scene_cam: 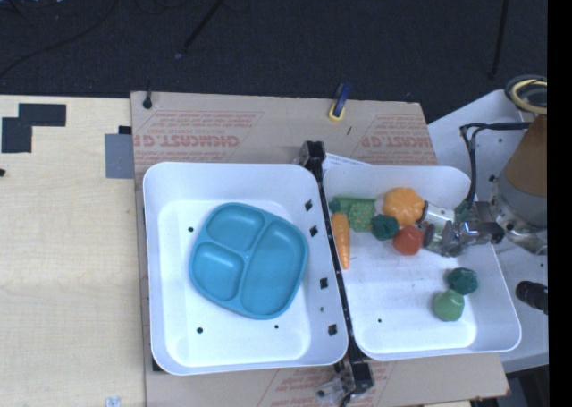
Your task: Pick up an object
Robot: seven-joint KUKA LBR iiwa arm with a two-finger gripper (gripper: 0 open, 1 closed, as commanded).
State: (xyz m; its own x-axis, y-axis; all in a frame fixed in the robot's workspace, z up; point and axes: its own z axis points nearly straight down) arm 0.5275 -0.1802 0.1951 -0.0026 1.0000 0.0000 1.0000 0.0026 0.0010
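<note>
You have two white bins side by side on the counter [71, 244], resting on a cardboard sheet [268, 132]. The left bin [170, 190] holds a blue divided plate [248, 259], lying flat and a little tilted in outline, with three compartments.

The right bin [500, 334] holds the loose items. At its left wall, an orange carrot [341, 240] lies lengthwise, just beside the divider between the bins. To the right of the carrot's far end sits a green block [356, 212]. Further right, an orange ball [404, 205] sits near the far wall, with a small dark teal piece [385, 227] touching its near left side. A red ball [408, 241] sits just near of the orange one.

Your arm [527, 173] comes in from the right, and the claw [440, 233] sits low in the right bin, just right of the red ball and close to the orange one. Whether it touches either, you cannot tell from here. How far its fingers are spread is not clear, and nothing shows plainly between them.

Toward the near right corner, a dark green piece [463, 281] sits just far of a light green ball [449, 306]; the two are close together and well apart from the claw.

A blue and yellow clamp [339, 102] grips the far edge of the cardboard.
</note>
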